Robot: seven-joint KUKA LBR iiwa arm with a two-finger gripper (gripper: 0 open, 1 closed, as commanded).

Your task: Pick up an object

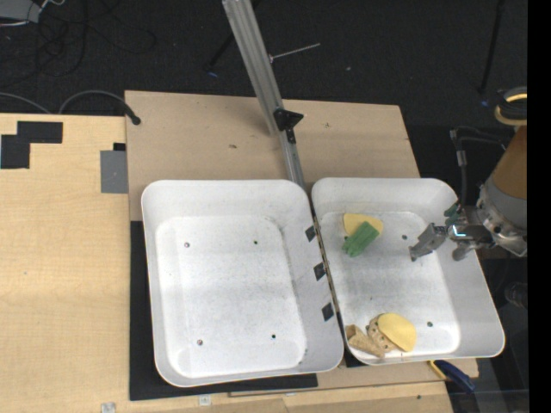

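Nearest the camera, a yellow object [397,330] and tan pieces [366,341] lie at the front edge of the right bin [469,338]. Farther back, a green block [362,238] rests against a yellow piece [355,223]. The gripper [428,243] hovers right of these, fingers apparently spread, holding nothing. Step: approach. Next: align over one object, then descend.

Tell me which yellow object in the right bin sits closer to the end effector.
The yellow piece touching the green block, farther up the right bin. The other yellow object lies at the bottom edge, beside tan pieces.
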